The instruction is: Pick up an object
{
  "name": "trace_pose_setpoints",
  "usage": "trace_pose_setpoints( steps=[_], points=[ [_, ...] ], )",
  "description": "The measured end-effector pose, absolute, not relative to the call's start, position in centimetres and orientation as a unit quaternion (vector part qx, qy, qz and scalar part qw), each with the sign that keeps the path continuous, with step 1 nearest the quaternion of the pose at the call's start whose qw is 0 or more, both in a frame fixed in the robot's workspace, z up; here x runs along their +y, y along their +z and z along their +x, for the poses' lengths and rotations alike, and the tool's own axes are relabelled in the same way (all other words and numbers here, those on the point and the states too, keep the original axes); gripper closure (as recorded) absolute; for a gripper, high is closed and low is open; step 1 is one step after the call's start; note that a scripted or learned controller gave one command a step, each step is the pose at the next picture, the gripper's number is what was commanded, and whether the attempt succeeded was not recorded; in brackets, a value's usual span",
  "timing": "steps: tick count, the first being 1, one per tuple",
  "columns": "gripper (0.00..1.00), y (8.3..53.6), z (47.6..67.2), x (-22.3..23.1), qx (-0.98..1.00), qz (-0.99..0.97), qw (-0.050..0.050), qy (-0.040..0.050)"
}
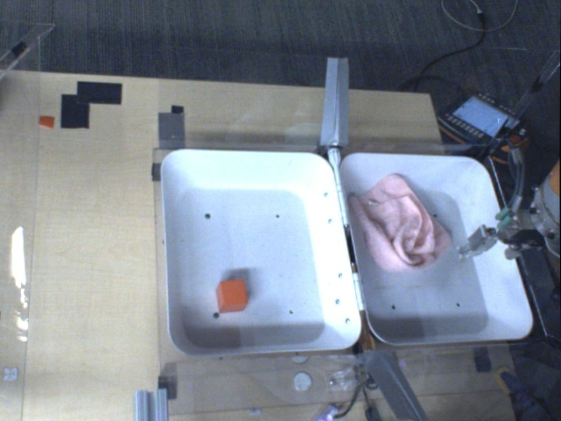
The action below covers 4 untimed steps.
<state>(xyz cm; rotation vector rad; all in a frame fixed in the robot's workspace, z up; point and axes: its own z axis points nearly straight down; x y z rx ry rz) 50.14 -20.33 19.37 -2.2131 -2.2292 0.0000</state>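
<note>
A crumpled pink cloth (399,222) lies in the right bin (438,318), toward its upper left. A small orange cube (232,296) sits in the left bin (254,178), near its front left part. My gripper (485,239) reaches in over the right bin's right side, just to the right of the cloth, and nothing is seen in its hold. Most of the arm is cut off by the right edge of the view.
A metal divider post (337,103) stands behind the seam between the two bins. Black blocks (88,102) and a small orange marker (46,122) lie on the wooden bench at the far left. A device with a screen (480,117) and cables sit at the upper right.
</note>
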Motion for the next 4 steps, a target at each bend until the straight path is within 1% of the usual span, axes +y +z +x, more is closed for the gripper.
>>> trace_pose_setpoints(
  steps=[1,2,3,4],
  points=[
    [0.00,9.9,56.1,-17.5,-0.803,-0.596,0.000,-0.0005],
    [0.00,9.1,59.0,-12.2,-0.848,-0.530,-0.008,-0.0033],
    [0.00,13.6,57.7,-10.5,-0.905,-0.425,-0.003,-0.0012],
    [0.00,9.2,63.0,-10.4,-0.918,-0.396,-0.008,-0.0029]
  ],
)
